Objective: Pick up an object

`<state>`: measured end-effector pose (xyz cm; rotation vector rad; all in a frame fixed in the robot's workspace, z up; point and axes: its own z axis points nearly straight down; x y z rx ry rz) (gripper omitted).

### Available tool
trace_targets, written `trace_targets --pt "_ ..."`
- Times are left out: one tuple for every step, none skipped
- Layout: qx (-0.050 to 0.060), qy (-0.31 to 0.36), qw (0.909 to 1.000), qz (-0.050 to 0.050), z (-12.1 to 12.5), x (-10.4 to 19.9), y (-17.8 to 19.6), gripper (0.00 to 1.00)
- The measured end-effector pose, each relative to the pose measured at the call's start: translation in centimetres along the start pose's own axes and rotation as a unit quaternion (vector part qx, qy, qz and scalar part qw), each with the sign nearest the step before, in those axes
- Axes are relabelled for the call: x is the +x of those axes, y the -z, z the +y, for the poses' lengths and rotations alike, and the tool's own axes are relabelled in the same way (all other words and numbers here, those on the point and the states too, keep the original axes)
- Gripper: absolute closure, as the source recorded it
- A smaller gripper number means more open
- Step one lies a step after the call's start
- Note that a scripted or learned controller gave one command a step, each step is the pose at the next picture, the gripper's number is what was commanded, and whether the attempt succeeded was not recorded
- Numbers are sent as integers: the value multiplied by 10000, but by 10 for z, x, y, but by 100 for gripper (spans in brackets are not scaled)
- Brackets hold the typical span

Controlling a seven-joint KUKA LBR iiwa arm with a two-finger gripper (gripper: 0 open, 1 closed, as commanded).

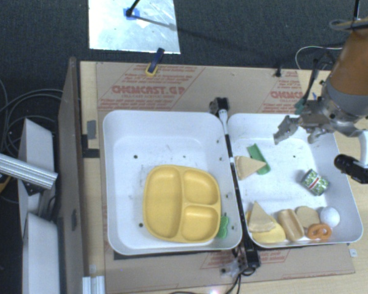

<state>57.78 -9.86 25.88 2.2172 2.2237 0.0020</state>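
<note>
Gripper: hangs over the upper part of the right bin, at the end of the grey arm with its orange band, reaching in from the right. Its two fingers are spread apart with nothing between them; one fingertip points toward the bin's upper left area, clear of every object below

Right bin, contents:
- green strip, lying slanted near the bin's left wall, below and left of the gripper
- pale yellow wedge, touching the green strip's lower left side, just beside the divider between the bins
- small can with green, white and red label, tipped on its side, mid-right of the bin, well apart from the wedge
- second yellow wedge, at the lower left of the bin, resting on a flat yellow piece
- tan bread-roll-shaped items, side by side along the lower edge, just right of the second wedge
- white egg-like ball, near the lower right corner
- orange ring, touching the lower wall, just below the ball

Left bin, contents:
- yellow divided plate, three compartments, lying flat in the lower middle
- small green item, wedged between the plate's right edge and the bin wall

Bench: brown printed board under both bins; a small yellow and blue item lies at its far edge
</note>
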Motion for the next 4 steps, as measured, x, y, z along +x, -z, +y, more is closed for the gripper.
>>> trace_targets --pt "29 15 10000 4 30 9 -88 0" --pt "16 16 10000 3 49 16 -179 0" --pt "-14 10 10000 -1 50 15 -163 100" --pt "-37 21 10000 5 29 44 -68 100"
